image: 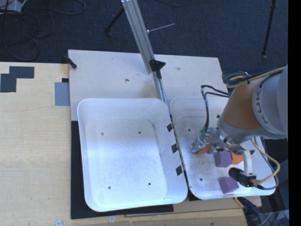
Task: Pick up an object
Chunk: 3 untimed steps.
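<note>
My gripper point(201, 146) is low in the right bin point(188, 117), near its middle. An orange object point(203, 149) lies right at its tip; whether the fingers hold it cannot be made out. A purple block point(222, 159) sits just to the right of the orange object, partly under the wrist. A second purple block point(228, 185) lies near the bin's front right corner. A further bit of orange point(237, 158) shows beside the first purple block.
The left bin point(94, 112) stands beside the right one, with black clips point(174, 148) along the shared edge. A slanted aluminium rail point(141, 36) rises behind the bins. Cables point(254, 178) hang off the wrist over the right bin's front corner.
</note>
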Motion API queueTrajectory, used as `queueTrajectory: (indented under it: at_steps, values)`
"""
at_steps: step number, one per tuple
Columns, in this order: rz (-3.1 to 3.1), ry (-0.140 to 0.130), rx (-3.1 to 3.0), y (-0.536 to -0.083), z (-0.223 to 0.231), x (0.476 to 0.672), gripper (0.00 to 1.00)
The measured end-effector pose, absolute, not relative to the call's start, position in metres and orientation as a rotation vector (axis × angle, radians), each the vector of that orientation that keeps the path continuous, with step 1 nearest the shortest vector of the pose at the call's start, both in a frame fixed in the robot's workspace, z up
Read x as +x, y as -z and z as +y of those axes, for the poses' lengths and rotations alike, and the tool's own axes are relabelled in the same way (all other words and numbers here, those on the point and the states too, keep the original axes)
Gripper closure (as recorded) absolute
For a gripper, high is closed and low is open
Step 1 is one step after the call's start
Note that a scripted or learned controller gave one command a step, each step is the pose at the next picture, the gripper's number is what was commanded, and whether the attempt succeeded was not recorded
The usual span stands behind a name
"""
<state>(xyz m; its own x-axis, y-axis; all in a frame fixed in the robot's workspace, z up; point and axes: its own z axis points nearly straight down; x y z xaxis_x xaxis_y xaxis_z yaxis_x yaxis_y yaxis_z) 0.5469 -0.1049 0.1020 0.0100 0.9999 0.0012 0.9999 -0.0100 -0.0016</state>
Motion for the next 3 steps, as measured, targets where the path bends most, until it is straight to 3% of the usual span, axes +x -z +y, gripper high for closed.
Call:
queueTrajectory:
  at_steps: [1,2,3]
  values:
    - [-2.221,0.002,-2.225,-0.22,-0.132,0.487,1.0]
    - [-2.226,0.0,-2.208,-0.216,-0.037,0.493,1.0]
    - [-2.223,-0.001,-2.217,-0.189,0.01,0.605,1.0]
